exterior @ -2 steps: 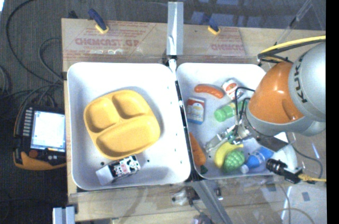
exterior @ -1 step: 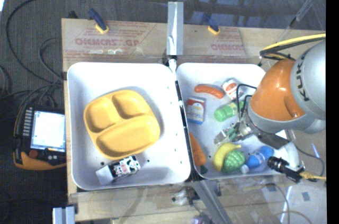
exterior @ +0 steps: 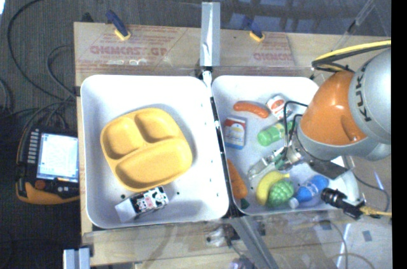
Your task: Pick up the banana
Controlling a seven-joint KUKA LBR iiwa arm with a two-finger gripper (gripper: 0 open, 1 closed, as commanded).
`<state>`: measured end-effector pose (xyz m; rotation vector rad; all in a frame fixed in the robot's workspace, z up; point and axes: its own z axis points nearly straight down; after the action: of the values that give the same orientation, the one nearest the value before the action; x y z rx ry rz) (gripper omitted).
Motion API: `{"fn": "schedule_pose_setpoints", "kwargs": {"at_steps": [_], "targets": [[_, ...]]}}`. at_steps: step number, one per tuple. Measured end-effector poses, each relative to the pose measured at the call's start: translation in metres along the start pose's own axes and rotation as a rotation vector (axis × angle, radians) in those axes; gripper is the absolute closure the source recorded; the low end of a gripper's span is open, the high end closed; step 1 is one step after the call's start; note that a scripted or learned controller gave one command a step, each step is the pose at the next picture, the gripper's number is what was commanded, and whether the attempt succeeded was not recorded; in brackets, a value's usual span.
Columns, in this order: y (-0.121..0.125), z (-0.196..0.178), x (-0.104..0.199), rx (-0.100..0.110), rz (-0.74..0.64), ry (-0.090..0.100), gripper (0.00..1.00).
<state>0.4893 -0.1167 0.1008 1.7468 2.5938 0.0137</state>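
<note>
Pincer (exterior: 278,159) hangs low in the right bin (exterior: 222,134), just above the banana (exterior: 267,183); we cannot tell its state, and we see nothing held.

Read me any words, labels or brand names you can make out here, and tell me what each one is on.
"KUKA", partly cut off, on the grey arm.
Red print on the cardboard behind the bins: mirrored, too blurred to read.
Label on the small carton: too small to read.
Handheld screen: unreadable.
</note>
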Motion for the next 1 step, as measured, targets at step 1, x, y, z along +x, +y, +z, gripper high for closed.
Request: {"fn": "schedule_pose_setpoints", "kwargs": {"at_steps": [1], "targets": [[0.0023,0.0098,0.0100,0.003,0.105,-0.002,0.00]]}}
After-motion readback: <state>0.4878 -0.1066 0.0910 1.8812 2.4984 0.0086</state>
